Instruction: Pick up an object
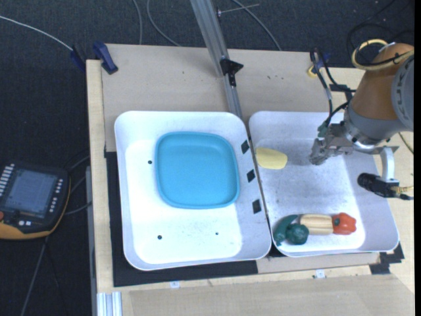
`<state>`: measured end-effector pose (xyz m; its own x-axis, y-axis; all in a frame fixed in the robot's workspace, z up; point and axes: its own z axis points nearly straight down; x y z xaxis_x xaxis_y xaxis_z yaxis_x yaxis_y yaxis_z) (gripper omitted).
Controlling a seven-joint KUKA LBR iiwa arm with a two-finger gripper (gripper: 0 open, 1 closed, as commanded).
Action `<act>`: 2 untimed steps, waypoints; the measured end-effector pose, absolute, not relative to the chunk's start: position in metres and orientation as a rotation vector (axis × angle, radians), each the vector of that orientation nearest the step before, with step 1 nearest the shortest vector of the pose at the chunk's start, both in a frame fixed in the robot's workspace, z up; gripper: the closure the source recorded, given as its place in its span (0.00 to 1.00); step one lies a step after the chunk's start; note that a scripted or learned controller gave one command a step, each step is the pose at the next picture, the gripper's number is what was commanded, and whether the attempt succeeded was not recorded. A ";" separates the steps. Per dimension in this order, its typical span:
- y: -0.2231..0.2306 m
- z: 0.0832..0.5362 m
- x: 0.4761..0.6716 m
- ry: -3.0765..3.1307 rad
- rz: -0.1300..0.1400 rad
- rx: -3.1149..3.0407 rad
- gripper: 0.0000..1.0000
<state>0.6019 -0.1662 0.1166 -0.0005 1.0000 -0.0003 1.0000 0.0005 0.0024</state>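
In the right bin (289,189) a pale yellow, rounded object (271,158) lies near the left wall. Along the bin's front edge sit a dark green object (292,233), a tan roll-shaped object (317,224) and a red object (344,223) in a row. My gripper (320,153) hangs over the bin's upper middle, to the right of the yellow object and apart from it. Nothing shows between its tips.
The left bin (131,196) holds a blue square plate (197,170). A metal pole (214,31) slants down to the gap between the bins. A black part (376,185) of the arm juts over the right bin's right side. A pendant (29,196) lies off the bench at left.
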 end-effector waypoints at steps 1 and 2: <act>-0.172 0.162 0.599 2.219 0.004 2.219 1.00; -0.173 0.207 0.601 2.219 0.004 2.218 1.00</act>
<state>0.6005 -0.1726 0.2067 -0.0004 1.0000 -0.0010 1.0000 0.0004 0.0048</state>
